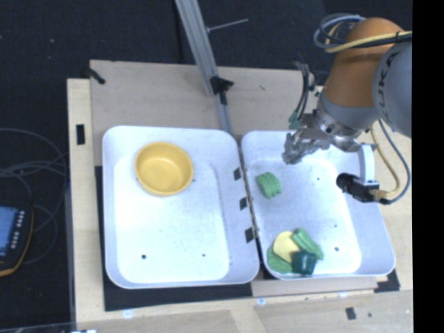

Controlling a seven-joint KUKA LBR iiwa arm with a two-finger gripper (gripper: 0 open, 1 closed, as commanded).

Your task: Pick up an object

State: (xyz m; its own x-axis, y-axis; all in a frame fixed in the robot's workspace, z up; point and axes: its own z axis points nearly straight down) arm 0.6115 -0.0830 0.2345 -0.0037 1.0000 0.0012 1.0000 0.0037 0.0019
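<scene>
- Gripper (297, 149) hangs over the far part of the right bin (347, 252), toward its left half. Fingers point down at the bin floor; the fingertips merge into one dark cluster at this slant, so I cannot tell whether they are apart or together. Nothing is visibly held between them.
- Nearest candidate: a small ribbed green object (268, 184), lying on the bin floor nearer to the camera and to the left of the gripper, close to the divider between the bins. It sits apart from the gripper, not under it. Its long axis appears to run diagonally, far-left to near-right, though it is short and stubby, so that is a loose reading.
- Judgement: the coming move turns on that offset. The gripper needs to shift left and toward the near side before descending.
- Further out: a cluster in the near corner of the right bin, a yellow piece (284, 243), a light green piece (306, 241) and a dark green block (303, 262), all touching or overlapping. Well apart from the gripper and crowded; likely a harder grasp.
- Left bin (173, 259) holds a yellow bowl (164, 168) in its far-left area, upright, well apart from the gripper across the divider.
</scene>
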